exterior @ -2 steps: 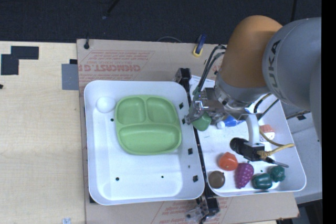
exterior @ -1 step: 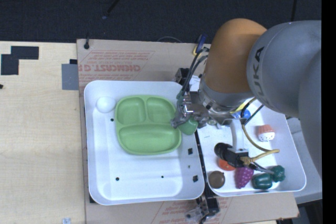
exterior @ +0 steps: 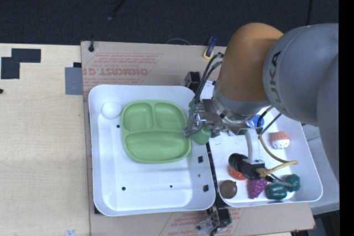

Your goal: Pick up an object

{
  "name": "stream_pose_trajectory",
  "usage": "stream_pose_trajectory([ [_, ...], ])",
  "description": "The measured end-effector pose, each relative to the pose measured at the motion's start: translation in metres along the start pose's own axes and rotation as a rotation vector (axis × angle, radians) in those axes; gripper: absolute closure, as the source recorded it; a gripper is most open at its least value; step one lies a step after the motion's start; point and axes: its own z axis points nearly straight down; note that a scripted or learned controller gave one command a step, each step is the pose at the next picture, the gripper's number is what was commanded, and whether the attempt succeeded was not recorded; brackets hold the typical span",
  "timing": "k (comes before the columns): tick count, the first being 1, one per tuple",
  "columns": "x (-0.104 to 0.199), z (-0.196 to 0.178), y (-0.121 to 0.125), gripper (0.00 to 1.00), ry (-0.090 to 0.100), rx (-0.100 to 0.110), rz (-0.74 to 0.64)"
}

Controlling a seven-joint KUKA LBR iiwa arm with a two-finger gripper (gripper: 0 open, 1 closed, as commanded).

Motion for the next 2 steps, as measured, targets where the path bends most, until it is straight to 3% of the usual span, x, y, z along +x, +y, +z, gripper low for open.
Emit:
stream_pose_trajectory([
  [2,-0.0004,0.0074,-0.0048,1.0,0.0,-0.001,0.002],
])
